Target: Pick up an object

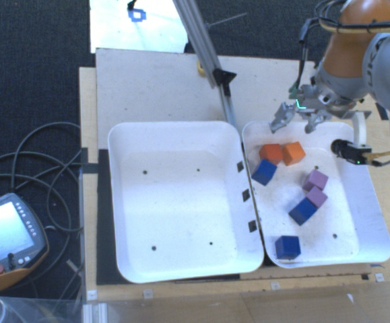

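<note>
The robot's grey arm [383,52], with its orange band, comes in from the right and hangs over the far end of the right bin [376,237]. Its jaws [297,121] are apart, with one finger [280,118] on the left and the other finger on the right, and there is nothing between them. They hover above the bin and do not touch any block. Just near of the jaws sit two orange blocks [283,153], side by side and touching. A blue block [264,172] lies just to the near left of them, close to the bin's left wall. More to the right are two purple blocks [316,188], one touching the other, and a second blue block [303,211] sits right against the nearer purple one. A third blue block [287,247] rests alone at the near end of the bin. The left bin [124,200] stands beside the right bin on the worktop [154,83]. A grey pole [198,36] slants down to the spot where the two bins meet at the far side. On the floor to the left lies a hand controller with a screen [6,244], with black cables [40,173] looping near it.
</note>
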